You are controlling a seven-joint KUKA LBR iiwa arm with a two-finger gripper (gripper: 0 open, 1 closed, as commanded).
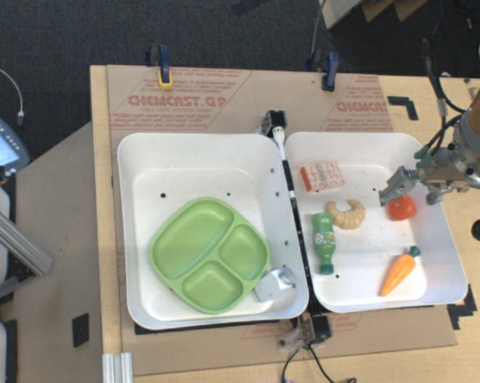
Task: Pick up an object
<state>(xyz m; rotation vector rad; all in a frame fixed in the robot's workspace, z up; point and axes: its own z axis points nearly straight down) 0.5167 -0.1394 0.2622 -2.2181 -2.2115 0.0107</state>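
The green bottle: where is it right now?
The green bottle lies in the right bin, along its left wall, just left of the croissant and below the red-and-white packet.

Brown cardboard-topped desk (224,86) with red printed lettering, seen from above at slant. Two blue clamps: one (162,61) at 11 o'clock edge, another (329,69) at 1 o'clock edge. Two shallow white bins side by side, touching along middle. Left bin (136,214) holds green divided plate (210,254) with three compartments, lying toward bin's 6 o'clock; small grey-white crumpled item (276,282) just beside plate at 4 o'clock. Right bin (443,282) at 3 o'clock of left. Dark floor around desk.
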